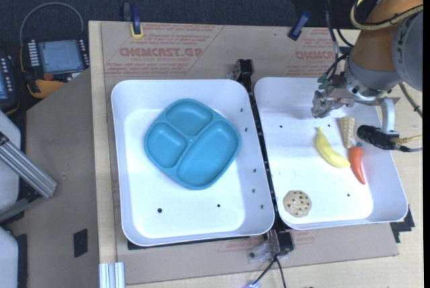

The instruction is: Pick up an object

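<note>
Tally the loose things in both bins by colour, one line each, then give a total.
Blue: 1, the divided plate in the left bin
Yellow: 1, the banana in the right bin
Orange: 1, the carrot
Tan: 2, the cookie and the cone
Total: 5

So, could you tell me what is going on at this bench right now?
The KUKA arm reaches in over the right bin, with its gripper near that bin's back, just above a toy banana. Beside the banana lie an ice cream cone and a carrot, and a cookie sits near the front. Nothing shows between the fingers. The left bin holds a blue divided plate.
</note>
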`<action>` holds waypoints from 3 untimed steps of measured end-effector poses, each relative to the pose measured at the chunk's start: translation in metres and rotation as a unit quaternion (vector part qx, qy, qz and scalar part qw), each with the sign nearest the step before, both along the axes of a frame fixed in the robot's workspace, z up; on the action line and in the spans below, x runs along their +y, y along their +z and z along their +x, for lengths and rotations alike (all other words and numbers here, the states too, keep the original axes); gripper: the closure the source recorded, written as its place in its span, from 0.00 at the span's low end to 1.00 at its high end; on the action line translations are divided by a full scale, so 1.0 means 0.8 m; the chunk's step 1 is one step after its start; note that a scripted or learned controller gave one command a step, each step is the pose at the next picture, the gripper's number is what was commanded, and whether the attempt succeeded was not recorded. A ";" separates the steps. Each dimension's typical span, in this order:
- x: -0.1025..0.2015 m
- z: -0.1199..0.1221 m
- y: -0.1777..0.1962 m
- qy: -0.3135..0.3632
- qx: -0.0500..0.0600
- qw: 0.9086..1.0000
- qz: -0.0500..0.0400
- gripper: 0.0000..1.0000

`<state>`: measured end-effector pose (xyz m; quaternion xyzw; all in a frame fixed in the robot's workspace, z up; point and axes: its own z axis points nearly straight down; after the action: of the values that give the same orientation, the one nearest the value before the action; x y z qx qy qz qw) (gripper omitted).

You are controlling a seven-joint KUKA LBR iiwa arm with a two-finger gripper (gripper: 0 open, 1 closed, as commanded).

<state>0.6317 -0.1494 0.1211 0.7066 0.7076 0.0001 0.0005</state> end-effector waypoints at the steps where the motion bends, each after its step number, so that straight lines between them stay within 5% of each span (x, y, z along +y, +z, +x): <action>1: 0.006 0.000 0.056 0.000 -0.003 1.000 -0.001 1.00; 3: 0.001 -0.004 0.196 0.000 -0.004 1.000 -0.001 1.00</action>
<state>0.6283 -0.1490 0.2782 0.7067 0.7075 0.0022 0.0040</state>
